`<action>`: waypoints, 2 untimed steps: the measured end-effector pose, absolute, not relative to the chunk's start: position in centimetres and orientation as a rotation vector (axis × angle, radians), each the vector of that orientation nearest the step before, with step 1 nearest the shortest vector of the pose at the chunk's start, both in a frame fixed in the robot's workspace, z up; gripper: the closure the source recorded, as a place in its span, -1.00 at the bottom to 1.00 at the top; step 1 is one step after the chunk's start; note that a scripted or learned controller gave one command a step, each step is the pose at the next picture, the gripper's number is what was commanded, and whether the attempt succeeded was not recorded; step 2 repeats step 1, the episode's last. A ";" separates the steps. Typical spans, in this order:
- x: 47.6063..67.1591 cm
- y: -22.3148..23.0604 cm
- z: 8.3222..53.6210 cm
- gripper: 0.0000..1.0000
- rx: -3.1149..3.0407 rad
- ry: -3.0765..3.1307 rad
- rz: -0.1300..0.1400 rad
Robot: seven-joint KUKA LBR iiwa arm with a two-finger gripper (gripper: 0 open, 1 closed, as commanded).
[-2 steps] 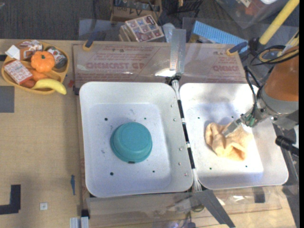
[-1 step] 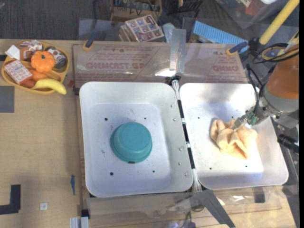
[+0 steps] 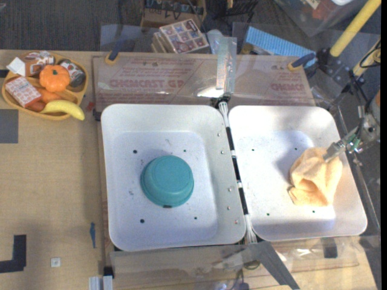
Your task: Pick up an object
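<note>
**Cloth at the fingers, bowl alone in the other bin**

Across the table [image 3: 48, 192], two shallow white bins sit side by side, their inner rims touching along a seam that runs from 12 to 6 o'clock. Within the right bin [image 3: 272, 132], a crumpled pale yellow-orange cloth [image 3: 314, 177] lies toward 3 o'clock of the bin's floor, close to the right wall. The fingers [image 3: 334, 151] reach in from the 3 o'clock side and meet the cloth at its upper corner, at about 1 o'clock of the cloth; the fabric there looks drawn up to a point against the tips. The tips are small and partly blurred against the bin, so whether they are apart or closed on the fabric cannot be told.

Inside the left bin [image 3: 121, 132], a teal bowl [image 3: 167, 180] rests upside down near the middle of the floor, slightly toward 6 o'clock, well apart from every wall.

Off at 10 o'clock of the view, a yellow dish [image 3: 18, 98] holds toy food: an orange pumpkin [image 3: 55, 78], a banana [image 3: 64, 108] along its lower rim, and a few printed packets. Behind the bins, at 12 o'clock, a flat sheet of clear plastic [image 3: 181, 80] with red lettering lies along the table's far edge.
</note>
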State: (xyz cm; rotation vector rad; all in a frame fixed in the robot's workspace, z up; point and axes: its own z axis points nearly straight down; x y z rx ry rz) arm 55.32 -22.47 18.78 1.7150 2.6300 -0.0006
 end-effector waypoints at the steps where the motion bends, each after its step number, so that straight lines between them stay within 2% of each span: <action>1: 60.9 -16.4 19.9 1.00 1.663 2.663 0.000; 2: 60.9 -16.4 19.9 1.00 1.663 2.663 0.000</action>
